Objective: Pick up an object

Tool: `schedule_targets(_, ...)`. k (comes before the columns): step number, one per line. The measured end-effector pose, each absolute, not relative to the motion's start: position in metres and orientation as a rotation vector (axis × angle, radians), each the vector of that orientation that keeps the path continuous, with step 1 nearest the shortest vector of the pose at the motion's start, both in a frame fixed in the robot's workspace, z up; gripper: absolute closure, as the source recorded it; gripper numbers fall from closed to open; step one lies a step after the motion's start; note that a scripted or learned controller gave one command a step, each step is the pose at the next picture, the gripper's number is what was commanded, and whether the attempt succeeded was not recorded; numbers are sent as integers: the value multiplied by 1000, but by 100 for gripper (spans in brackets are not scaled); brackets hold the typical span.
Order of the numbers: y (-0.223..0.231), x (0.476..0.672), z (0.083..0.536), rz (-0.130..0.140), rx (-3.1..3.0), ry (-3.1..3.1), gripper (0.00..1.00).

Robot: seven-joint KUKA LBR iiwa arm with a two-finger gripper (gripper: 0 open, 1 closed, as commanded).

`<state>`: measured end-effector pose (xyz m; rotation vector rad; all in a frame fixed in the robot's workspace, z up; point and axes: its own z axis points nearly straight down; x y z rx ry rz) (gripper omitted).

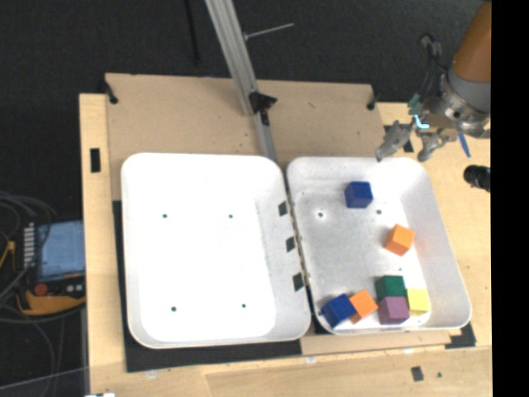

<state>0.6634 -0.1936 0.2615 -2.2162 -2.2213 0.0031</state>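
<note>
Small coloured blocks lie in the right bin (438, 222). A blue block (358, 194) rests near its far side and an orange block (399, 240) sits by the right wall. Along the near wall cluster a second blue block (338, 309), an orange block (363, 304), a purple block (393, 309), a green block (390, 287) and a yellow block (418, 301). My gripper (411, 142) hangs above the bin's far right corner, open, with nothing between its fingers, well apart from every block.
The left bin (207, 246) lies beside the right one. A slanted metal pole (235, 52) rises behind the bins. Cables and a blue device (58, 251) sit off the bench at the left.
</note>
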Motion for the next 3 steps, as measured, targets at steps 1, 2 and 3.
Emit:
schedule_targets(1, -195, 664, 265, 5, -2218, -2229, 0)
schedule_targets(2, -194, 661, 223, 6, -2220, -2223, 0)
schedule_targets(3, -190, 661, 162, 6, -2215, -2227, 0)
